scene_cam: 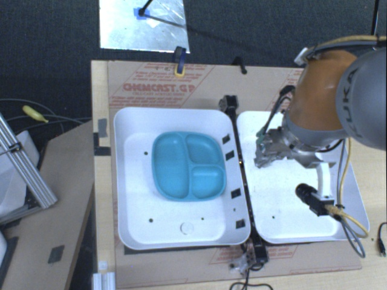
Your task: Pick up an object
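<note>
— Blue divided plate (186, 165), three compartments: where does it sit from where you are?

— It lies flat in the middle of the left bin (136, 222), with white floor showing all round it. My gripper (264, 154) is not over it. I am across the divider, above the left part of the right bin (290, 228), close to the strip of black clips (233, 156) where the two bins meet.

— Are your fingers apart or together?

— I cannot tell. My wrist and the orange band (323, 89) sit over most of the hand, and what pokes out at the left is a blurred grey shape with a dab of green on it.

— Is anything between them?

— Nothing that I can make out. The plate is well apart from me, to my left.

— What else is around you?

— A black cylinder on a white bracket (314, 199) hangs below my wrist over the near right of my bin, with a yellow cable (354, 222) trailing off it. Both bins rest on a cardboard sheet (163, 86) printed in red letters, and a silvery sheet (142, 14) lies on the dark carpet at the far side.
</note>
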`<state>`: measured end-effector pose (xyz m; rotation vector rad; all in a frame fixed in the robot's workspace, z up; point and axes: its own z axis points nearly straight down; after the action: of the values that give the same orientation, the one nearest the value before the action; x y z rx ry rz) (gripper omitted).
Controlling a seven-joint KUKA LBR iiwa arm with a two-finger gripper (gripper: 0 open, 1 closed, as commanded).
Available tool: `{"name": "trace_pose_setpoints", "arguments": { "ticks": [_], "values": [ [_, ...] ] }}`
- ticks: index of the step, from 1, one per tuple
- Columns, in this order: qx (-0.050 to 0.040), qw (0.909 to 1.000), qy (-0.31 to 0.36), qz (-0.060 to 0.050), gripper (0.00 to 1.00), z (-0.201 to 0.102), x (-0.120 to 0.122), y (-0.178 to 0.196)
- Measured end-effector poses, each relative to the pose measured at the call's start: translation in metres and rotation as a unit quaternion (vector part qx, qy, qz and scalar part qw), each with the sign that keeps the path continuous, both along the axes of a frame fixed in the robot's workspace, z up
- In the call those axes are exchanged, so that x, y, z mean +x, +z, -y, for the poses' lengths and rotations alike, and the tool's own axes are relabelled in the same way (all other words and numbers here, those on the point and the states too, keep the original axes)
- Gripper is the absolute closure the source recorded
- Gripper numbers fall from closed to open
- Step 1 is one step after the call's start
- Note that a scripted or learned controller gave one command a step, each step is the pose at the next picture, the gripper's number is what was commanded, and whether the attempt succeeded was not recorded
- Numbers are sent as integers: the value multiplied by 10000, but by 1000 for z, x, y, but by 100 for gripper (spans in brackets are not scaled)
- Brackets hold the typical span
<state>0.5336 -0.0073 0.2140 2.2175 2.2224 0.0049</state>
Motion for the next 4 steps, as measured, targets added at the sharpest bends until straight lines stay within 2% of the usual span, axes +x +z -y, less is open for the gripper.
{"name": "trace_pose_setpoints", "arguments": {
  "ticks": [1, 2, 3, 4],
  "values": [
    [16, 10000, 33, 71, 100, -30, -43, 148],
    [3, 10000, 24, 4, 100, -58, -47, 167],
    [14, 10000, 48, 7, 100, -139, -47, 196],
    [15, 10000, 49, -2, 100, -226, -27, 190]
  ]
}}
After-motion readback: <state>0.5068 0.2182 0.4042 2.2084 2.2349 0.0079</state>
